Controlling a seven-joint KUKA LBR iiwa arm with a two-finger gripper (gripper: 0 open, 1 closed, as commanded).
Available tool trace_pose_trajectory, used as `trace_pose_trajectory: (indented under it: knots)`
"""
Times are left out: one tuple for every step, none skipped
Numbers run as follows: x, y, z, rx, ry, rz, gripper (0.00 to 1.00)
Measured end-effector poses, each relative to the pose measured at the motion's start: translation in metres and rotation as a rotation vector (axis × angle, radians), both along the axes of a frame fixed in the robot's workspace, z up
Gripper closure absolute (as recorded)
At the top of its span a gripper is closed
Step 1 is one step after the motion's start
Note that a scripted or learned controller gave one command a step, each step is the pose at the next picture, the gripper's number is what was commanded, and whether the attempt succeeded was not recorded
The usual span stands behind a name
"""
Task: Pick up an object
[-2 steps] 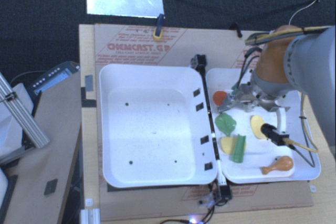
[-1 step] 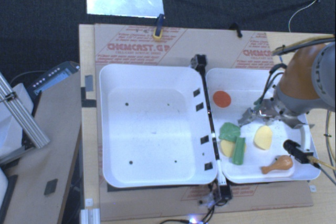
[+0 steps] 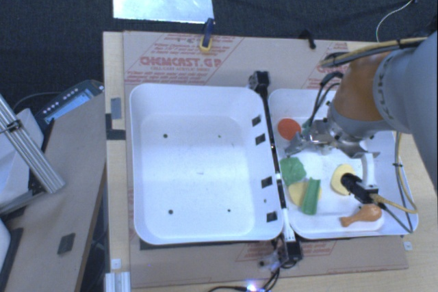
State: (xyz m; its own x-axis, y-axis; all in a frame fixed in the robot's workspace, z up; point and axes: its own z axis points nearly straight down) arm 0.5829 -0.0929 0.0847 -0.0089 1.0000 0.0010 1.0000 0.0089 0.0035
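The right bin (image 3: 390, 147) holds several toy foods. A red-orange round piece (image 3: 289, 127) lies near its left wall. Below it sit a green leafy piece (image 3: 293, 169), a green stick (image 3: 311, 196) lying over a yellow piece (image 3: 297, 193), a yellow round piece (image 3: 341, 178) and an orange-brown drumstick (image 3: 361, 216) at the front. My gripper (image 3: 303, 144) hangs low over the bin's middle. It is just right of the red-orange piece and just above the green leafy piece.
The left white bin (image 3: 147, 106) lies beside the right one, with a black clip strip (image 3: 268, 147) along the shared wall. Both rest on a cardboard sheet (image 3: 178, 58). A yellow clip (image 3: 205, 44) sits at the back edge.
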Motion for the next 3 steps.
trace_pose_trajectory:
  knots:
    - [-0.015,0.056,0.106,0.001,-0.006,0.002,0.00]
    - [-0.015,0.052,0.111,-0.001,-0.002,-0.003,1.00]
    - [0.016,0.143,0.245,0.004,-0.013,0.003,1.00]
